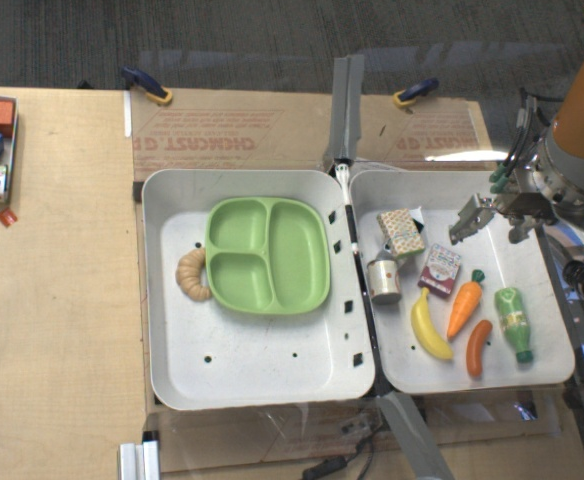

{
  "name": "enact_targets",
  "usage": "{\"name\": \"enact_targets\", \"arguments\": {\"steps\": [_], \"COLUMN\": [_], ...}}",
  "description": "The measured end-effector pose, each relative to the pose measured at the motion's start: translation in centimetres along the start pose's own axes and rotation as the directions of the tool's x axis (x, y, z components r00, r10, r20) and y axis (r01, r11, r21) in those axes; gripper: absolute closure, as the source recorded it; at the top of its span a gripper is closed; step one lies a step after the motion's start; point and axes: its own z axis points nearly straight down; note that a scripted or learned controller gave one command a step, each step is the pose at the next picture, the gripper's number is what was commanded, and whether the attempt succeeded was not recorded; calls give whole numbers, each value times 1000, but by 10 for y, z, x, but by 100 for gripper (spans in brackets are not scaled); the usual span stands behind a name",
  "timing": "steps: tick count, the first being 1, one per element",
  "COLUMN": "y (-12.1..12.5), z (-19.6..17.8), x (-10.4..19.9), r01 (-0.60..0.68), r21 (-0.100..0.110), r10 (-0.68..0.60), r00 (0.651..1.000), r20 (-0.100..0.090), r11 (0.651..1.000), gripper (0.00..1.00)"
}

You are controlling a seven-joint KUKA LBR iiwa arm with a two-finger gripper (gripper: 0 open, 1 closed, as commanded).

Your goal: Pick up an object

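End effector (492, 220) over the right bin (557, 363), fingers spread apart with nothing between them.

Nearest the front rim of the right bin lie a red-orange pepper (477, 347), a yellow banana (429, 326) and a green bottle (513, 323); just behind them, a carrot (463, 307) with a green top. Farther back sit a small maroon box (440, 267), a metal can (383, 277) near the bin's left wall and a patterned box (401, 232) just behind the can. The end effector hangs above the bin's far right part, apart from all these items. In the left bin (172, 368), a green divided plate (269, 256) sits toward the far side, with a croissant (191, 273) touching its left edge.
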Motion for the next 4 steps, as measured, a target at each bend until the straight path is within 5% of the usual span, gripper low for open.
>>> {"name": "enact_targets", "arguments": {"steps": [1, 3, 4], "y": [2, 57, 66], "z": [188, 196, 196], "x": [-5, 1, 0], "r01": [-5, -8, -7], "r21": [3, -5, -2], "r10": [5, 8, 7], "r00": [1000, 1000, 1000], "r20": [-2, 6, 5], "r11": [1000, 1000, 1000], "gripper": [0, 0, 0]}}
